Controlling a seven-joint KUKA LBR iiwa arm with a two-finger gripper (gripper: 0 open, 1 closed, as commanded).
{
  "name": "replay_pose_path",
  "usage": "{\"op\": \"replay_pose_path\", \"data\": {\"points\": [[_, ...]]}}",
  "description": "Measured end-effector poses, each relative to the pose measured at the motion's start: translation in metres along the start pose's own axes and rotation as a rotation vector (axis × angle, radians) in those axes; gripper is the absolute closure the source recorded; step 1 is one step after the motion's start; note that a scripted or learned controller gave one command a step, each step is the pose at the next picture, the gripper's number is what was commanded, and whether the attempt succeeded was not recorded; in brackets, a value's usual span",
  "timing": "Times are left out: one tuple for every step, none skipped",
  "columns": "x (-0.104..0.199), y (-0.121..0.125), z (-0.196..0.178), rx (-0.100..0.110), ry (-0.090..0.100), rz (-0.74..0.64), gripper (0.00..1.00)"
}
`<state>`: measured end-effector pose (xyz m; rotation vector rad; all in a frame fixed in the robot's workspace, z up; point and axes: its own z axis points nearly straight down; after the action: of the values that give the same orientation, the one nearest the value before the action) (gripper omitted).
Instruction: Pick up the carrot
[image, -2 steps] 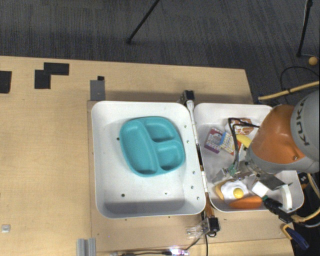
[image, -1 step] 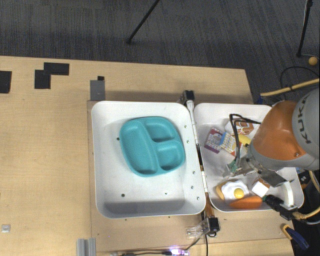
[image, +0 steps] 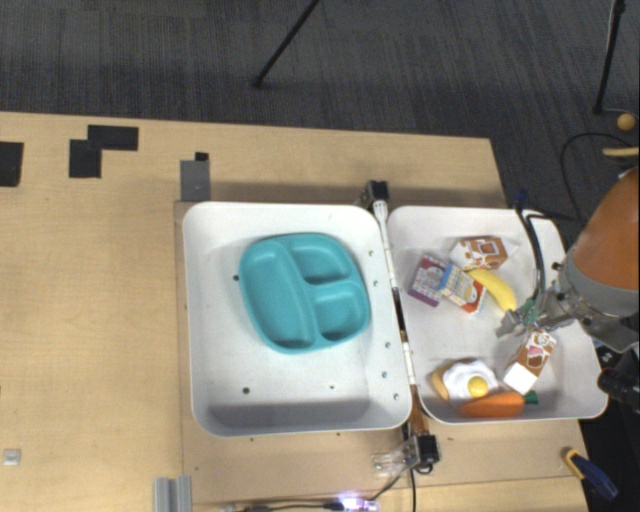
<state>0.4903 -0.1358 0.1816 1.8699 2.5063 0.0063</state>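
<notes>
The carrot (image: 491, 405) is orange with a green tip and lies flat along the front wall of the right bin (image: 570, 405). It sits just in front of a fried-egg toy (image: 468, 380). My gripper (image: 521, 320) hangs over the right side of that bin, behind the carrot and apart from it. A small brown and white carton (image: 532, 360) lies between the gripper and the carrot.
A yellow banana (image: 496, 288), a purple box (image: 430, 280), a striped packet (image: 462, 288) and a brown box (image: 478, 250) fill the back of the right bin. The left bin (image: 215, 400) holds a teal divided plate (image: 303, 290).
</notes>
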Motion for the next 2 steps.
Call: {"op": "replay_pose_path", "data": {"points": [[0.0026, -0.0002, 0.0029, 0.005, 0.005, -0.002, 0.0], [0.0026, -0.0002, 0.003, 0.005, 0.005, -0.002, 0.0]]}}
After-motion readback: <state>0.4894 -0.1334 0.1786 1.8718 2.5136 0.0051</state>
